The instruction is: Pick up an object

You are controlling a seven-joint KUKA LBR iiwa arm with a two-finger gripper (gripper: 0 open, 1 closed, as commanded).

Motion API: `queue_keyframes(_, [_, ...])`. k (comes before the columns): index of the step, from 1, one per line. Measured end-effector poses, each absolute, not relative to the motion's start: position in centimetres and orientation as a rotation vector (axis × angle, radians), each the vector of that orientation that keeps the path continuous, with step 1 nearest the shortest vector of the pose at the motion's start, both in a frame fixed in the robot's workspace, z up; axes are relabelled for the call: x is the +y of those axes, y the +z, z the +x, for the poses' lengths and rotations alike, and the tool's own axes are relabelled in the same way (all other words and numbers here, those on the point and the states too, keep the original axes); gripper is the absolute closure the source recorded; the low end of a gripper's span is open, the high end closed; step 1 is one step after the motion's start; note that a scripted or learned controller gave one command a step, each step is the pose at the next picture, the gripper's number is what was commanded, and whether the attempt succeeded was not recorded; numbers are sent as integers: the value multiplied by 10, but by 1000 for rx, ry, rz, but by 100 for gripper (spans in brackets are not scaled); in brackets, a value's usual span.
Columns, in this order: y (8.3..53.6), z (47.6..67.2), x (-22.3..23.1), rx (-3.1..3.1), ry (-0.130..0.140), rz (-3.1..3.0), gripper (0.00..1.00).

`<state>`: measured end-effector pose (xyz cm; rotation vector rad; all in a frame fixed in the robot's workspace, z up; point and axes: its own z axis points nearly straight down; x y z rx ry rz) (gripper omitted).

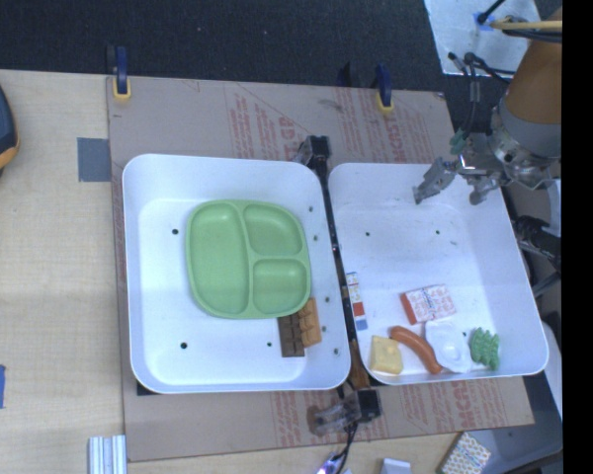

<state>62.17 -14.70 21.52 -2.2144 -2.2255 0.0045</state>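
Two white bins sit side by side on the bench. Left bin (148, 265) holds a green divided plate (247, 258); a brown waffle-like block (299, 330) lies just beside the plate's near-right corner. Right bin (514, 265) holds its objects clustered at the near edge: a red-and-white packet (428, 303), a yellow wedge (385, 355), an orange sausage (415, 348), a white piece (449, 347) and a green leafy piece (485, 347). Gripper (459, 183) hangs over the far right part of the right bin, fingers spread apart with nothing between them, well apart from the object cluster.
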Motion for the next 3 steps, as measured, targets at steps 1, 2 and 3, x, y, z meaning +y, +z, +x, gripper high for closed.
queue_keyframes(1, [136,551,-135,-2219,12,-2209,0])
queue_keyframes(2, [94,519,-118,-2236,-2,-2227,0])
queue_keyframes(3, [119,590,-136,-2232,-4,-2220,0])
